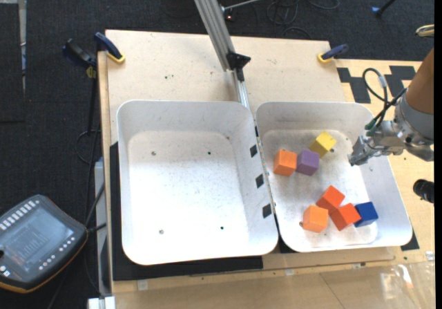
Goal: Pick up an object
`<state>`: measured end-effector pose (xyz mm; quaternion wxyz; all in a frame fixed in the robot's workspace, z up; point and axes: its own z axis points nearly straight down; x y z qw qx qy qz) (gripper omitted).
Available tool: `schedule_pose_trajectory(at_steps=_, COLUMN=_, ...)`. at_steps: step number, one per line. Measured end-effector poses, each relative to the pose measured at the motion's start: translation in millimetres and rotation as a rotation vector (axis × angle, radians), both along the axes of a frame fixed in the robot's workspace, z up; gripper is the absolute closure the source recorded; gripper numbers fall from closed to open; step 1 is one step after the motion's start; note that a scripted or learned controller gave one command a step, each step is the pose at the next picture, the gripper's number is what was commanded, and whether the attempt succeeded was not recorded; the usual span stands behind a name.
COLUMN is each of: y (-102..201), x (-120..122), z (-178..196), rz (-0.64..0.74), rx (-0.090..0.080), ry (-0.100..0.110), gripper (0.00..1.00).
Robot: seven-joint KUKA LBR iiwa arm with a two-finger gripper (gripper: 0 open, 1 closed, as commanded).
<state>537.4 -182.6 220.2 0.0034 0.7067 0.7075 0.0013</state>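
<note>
Six cubes in right bin (387,162): four orange, one purple (308,162), one yellow (322,143), one blue (366,213); end effector (360,154) state unclear

The surface (179,69) is a pale, speckled board. Two shallow white bins lie on it side by side: the left bin (138,162) toward its near left corner, the right bin (290,117) toward its near right. Clamps grip its far left corner (110,48) and far right corner (331,53).

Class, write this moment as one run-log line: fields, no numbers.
gripper: above right bin, right side | nearest: yellow cube | holding: nothing seen | blocks: all in right bin
</note>
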Motion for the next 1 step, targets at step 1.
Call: schedule_pose_trajectory(at_steps=1, y=-0.3, x=1.7, z=38.6, rz=0.001, rx=0.0, ry=0.0, gripper=1.0)
